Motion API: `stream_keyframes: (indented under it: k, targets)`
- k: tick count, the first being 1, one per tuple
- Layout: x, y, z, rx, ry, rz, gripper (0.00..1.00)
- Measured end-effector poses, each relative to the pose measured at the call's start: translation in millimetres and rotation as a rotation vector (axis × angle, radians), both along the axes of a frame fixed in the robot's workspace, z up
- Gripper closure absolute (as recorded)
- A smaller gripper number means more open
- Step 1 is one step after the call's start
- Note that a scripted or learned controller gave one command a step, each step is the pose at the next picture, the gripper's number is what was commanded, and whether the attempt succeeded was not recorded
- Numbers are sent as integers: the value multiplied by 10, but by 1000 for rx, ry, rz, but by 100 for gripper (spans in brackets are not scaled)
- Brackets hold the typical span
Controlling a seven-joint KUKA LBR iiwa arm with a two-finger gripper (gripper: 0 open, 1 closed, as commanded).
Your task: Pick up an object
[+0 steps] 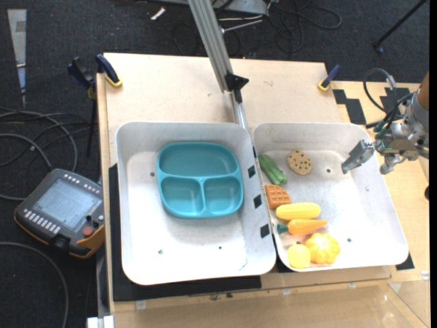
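My gripper (pixel 372 160) hangs over the far right side of the right bin (pixel 362 203), open, with nothing between its fingers. Toy food lies along the bin's left side, well to the left of the gripper: a round cookie (pixel 299 161), a green pickle (pixel 272 169), an orange waffle (pixel 277 197), a yellow corn cob (pixel 297 211), a carrot (pixel 306 226), a lemon (pixel 299 255) and a bumpy yellow piece (pixel 323 247). The cookie is the nearest of them to the gripper.
The left bin (pixel 136 203) holds a teal divided plate (pixel 201 179). A slanted metal pole (pixel 215 39) comes down to the bins' shared far edge. Bare bin floor lies between the food and the gripper. Cables run by the arm at the right.
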State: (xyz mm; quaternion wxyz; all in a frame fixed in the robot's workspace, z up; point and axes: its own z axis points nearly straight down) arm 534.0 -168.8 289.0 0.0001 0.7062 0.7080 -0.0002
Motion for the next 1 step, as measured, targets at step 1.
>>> stream_keyframes:
  k: [1]
  targets:
    - [0, 0, 1, 0, 0, -2, 0]
